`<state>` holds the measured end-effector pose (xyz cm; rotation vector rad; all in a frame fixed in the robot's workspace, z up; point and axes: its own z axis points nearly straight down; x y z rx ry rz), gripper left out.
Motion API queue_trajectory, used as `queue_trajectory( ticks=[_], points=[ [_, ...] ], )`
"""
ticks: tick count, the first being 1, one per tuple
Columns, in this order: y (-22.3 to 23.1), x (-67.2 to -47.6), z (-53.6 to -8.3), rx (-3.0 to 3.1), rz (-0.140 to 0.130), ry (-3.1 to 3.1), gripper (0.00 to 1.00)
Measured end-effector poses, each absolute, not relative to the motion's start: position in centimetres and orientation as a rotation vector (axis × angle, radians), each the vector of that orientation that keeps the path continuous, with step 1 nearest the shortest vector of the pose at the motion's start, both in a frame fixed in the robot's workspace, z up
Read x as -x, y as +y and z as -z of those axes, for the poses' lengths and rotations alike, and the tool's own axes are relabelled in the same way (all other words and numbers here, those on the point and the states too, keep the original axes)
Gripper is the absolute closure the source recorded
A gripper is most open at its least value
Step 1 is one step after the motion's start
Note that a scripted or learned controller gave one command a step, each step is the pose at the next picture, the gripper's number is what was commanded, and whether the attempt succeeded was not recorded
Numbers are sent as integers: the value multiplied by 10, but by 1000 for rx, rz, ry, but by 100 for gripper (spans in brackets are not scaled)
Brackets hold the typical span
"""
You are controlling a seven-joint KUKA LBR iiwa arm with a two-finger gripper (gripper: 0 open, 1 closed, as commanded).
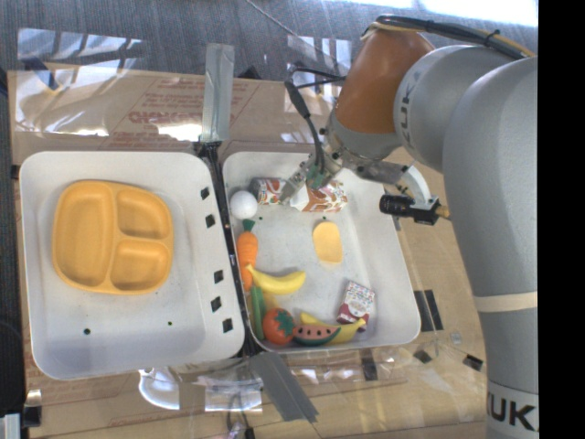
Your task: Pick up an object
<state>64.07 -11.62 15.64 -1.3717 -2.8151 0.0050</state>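
My gripper [309, 179] is low over the far end of the right bin [395, 262], under the orange wrist band. It hangs just above a red-and-white patterned packet [327, 199] and beside a small printed can [271, 191] lying on its side. I cannot make out whether it touches either one. Nearer the front of the same bin lie a yellow oval piece [327, 242], a banana [279, 281], a carrot [247, 249], a white ball [242, 204] and a small red-and-white carton [356, 301].
A watermelon slice [322, 334] and a red-orange fruit [278, 326] sit at the right bin's front wall. The left bin [37, 327] holds a yellow divided plate [111, 236]. The big grey arm covers the right side of the bench.
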Motion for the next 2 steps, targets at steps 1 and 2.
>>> queue_trajectory(
  ticks=[1, 2],
  points=[
    [-193, -592, -168, 700, -3, -3063, 100],
    [-191, -592, -168, 696, -1, -3063, 0]
  ],
)
